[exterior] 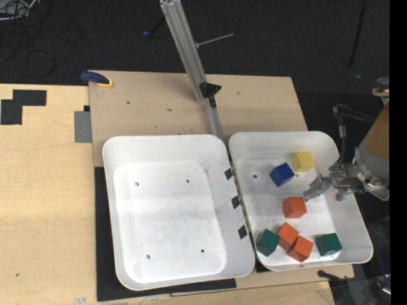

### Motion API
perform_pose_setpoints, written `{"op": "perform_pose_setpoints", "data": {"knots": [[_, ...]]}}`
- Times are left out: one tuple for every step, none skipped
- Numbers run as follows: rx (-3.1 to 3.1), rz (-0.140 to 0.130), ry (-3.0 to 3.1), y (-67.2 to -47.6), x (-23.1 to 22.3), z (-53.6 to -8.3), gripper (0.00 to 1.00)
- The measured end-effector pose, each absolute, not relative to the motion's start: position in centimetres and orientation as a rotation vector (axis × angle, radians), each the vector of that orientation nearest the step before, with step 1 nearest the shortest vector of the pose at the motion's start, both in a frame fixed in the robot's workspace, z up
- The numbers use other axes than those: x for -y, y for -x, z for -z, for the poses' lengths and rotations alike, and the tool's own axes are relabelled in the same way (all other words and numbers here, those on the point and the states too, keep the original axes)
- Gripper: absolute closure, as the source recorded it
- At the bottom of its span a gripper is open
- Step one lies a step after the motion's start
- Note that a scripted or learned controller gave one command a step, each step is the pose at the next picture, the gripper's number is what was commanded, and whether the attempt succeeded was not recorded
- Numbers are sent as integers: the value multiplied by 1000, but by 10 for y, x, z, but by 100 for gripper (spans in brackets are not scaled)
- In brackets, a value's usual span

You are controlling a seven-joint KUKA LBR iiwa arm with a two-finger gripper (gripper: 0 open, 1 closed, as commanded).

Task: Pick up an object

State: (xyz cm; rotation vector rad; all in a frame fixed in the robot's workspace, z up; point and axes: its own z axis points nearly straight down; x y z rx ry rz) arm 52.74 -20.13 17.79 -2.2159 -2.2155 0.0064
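**Pincer low over the right bin, blocks scattered below it**

Over the right bin (346,170) the pincer (325,184) reaches in from the right edge, its grey fingers (314,189) hanging just beyond the bin's right wall and pointing left toward the blocks. Nothing sits between the fingers; whether they are spread or closed cannot be made out from this angle.

Six blocks lie in the right bin. A yellow block (303,161) sits toward the far side, with a blue block (282,174) just beside it on the left and slightly nearer. A red block (294,207) lies alone around the middle of the bin, close under the fingertips but apart from them. Along the near edge, a green block (268,241) touches two orange-red blocks (287,234) (301,248) that sit against each other, and another green block (328,244) rests a little to their right.

Beside it, the left bin (166,211) shares the pale wooden worktop (159,103). A slanted metal bar (187,46) rises from behind the bins.
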Motion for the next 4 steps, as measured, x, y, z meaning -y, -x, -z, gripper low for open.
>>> {"op": "perform_pose_setpoints", "data": {"knots": [[2218,6,2220,-530,195,-120,0],[2230,13,2233,-534,198,-120,0],[2224,16,2243,-535,199,-130,100],[2220,1,2225,-528,202,-175,100]]}}
